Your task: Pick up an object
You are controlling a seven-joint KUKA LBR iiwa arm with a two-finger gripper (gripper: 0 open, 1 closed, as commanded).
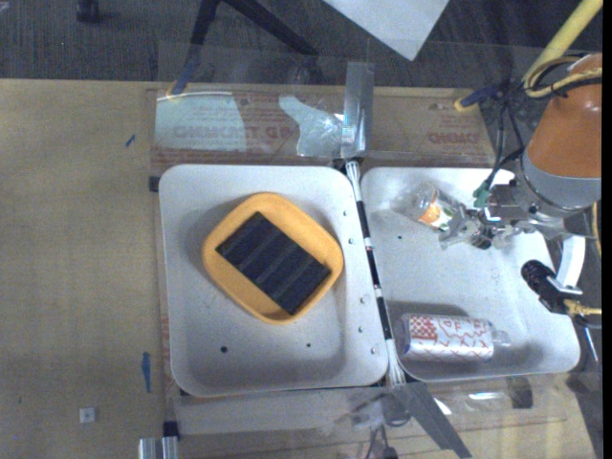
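Left bin [182, 285]: holds a yellow dish [272, 256] with a dark ribbed insert, lying near the bin's middle.
Right bin [521, 304]: holds a clear wrapper with an orange bit [427, 207] near its far edge, and a white tube with red print [449, 336] lying on its side along the near edge.
Gripper [469, 229]: over the far part of the right bin, just beside the wrapper.
Fingers: cannot tell whether spread or closed; nothing is visibly held between them.
Likely target: the wrapper, being nearest.
Doing it well: centre over the orange bit, go down squarely, close fully before lifting, since crinkly film may slip.
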